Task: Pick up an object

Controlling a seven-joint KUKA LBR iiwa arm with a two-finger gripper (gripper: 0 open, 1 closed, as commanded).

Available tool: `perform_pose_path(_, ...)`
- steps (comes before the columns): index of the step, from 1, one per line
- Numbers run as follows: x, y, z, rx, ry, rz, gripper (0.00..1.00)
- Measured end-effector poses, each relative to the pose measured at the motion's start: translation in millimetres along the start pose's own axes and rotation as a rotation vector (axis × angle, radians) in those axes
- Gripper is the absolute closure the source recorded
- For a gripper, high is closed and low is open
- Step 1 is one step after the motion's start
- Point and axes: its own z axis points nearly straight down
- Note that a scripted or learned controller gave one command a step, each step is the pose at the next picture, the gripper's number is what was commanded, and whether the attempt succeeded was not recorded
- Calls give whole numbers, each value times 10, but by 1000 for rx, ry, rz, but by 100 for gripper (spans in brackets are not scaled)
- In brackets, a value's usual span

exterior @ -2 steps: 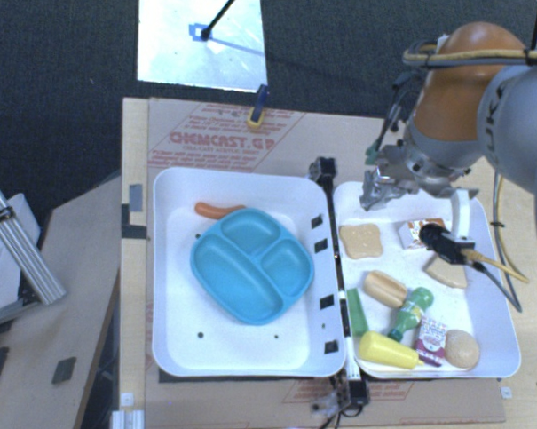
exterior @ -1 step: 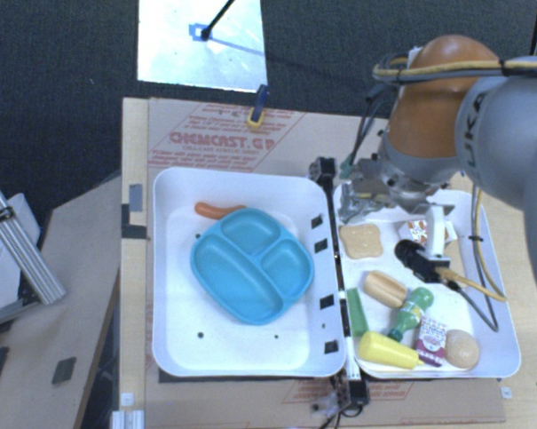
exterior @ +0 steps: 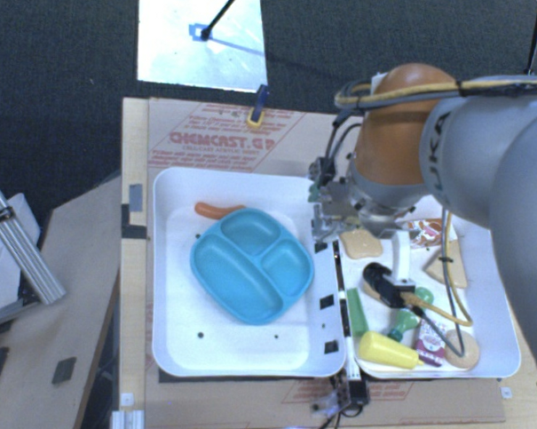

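Observation:
My gripper (exterior: 325, 228) hangs low over the wall between the two bins, at the back left corner of the right bin (exterior: 502, 353). Just to its right lies a tan bread slice (exterior: 360, 245). Further forward in the same bin are a yellow corn-like piece (exterior: 387, 349), a green stick (exterior: 357, 313) and a teal piece (exterior: 404, 324). A blue divided plate (exterior: 251, 264) fills the middle of the left bin (exterior: 170, 338), with an orange sausage-like piece (exterior: 217, 210) behind it. The arm's bulk hides the back of the right bin.
A tan wedge (exterior: 453, 266), a red and white item (exterior: 425, 232), a tan disc (exterior: 463, 353) and a purple packet (exterior: 431, 351) lie on the right bin's right side. A yellow and blue clip (exterior: 257, 111) sits on the cardboard behind the bins.

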Motion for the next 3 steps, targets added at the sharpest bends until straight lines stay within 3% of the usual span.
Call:
perform_pose_path(1, -109, -46, -167, -6, -1, 7, 100)
perform_pose_path(2, 9, -10, -207, -4, -1, 2, 100)
perform_pose_path(3, -130, 27, -109, -3, -2, 8, 100)
